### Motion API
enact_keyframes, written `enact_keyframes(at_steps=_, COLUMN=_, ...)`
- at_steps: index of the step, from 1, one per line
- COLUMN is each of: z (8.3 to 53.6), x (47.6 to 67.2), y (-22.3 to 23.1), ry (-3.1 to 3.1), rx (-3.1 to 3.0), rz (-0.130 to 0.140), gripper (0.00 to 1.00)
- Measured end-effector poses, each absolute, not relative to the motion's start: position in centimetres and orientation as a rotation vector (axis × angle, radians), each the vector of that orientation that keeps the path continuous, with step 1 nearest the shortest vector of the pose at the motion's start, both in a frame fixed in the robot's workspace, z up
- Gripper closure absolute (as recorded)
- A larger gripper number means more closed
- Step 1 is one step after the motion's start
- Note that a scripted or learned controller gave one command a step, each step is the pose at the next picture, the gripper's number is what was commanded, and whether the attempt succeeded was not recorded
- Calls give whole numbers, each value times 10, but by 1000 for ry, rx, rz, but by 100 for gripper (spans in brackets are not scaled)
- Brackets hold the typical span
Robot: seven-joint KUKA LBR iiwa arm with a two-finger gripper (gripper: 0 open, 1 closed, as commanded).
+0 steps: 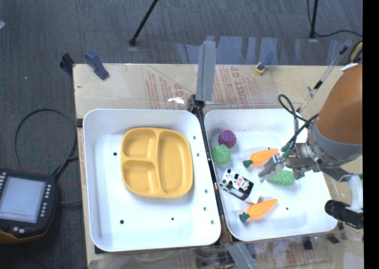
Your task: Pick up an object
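My gripper (275,167) hangs low in the right bin (308,217), reaching in from the right. It sits directly against a green bumpy toy (283,178), just left of and above it. An orange carrot (263,156) lies right beside the gripper on its upper left. A second carrot (260,208) rests nearer the front. A black-and-white patterned block (237,184) lies left of that. A purple ball (227,138) and a green ball (221,154) sit by the bin's left wall. Nothing is visibly lifted.
The left bin (100,202) holds a yellow divided plate (157,162). A grey post (206,75) stands behind the seam between the bins. Black cables (290,114) loop over the right bin's back edge. A pendant (23,202) lies on the floor at left.
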State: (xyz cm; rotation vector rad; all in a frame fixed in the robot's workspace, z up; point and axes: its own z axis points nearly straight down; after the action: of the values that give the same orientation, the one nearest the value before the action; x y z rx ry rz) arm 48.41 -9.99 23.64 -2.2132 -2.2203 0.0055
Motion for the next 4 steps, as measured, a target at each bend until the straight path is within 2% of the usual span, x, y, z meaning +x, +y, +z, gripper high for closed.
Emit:
enact_keyframes(at_steps=1, z=136, x=473, y=-124, ry=-2401, rx=-2009, rz=6, gripper=0)
enact_keyframes(at_steps=2, z=103, x=563, y=-146, ry=-2583, rx=-1818, rz=-21, gripper=0)
enact_keyframes(at_steps=3, z=103, x=606, y=-150, ry=-2540, rx=-1884, rz=-18, gripper=0)
enact_keyframes(at_steps=4, z=103, x=623, y=-163, ry=-2472, rx=-1965, rz=-20, gripper=0)
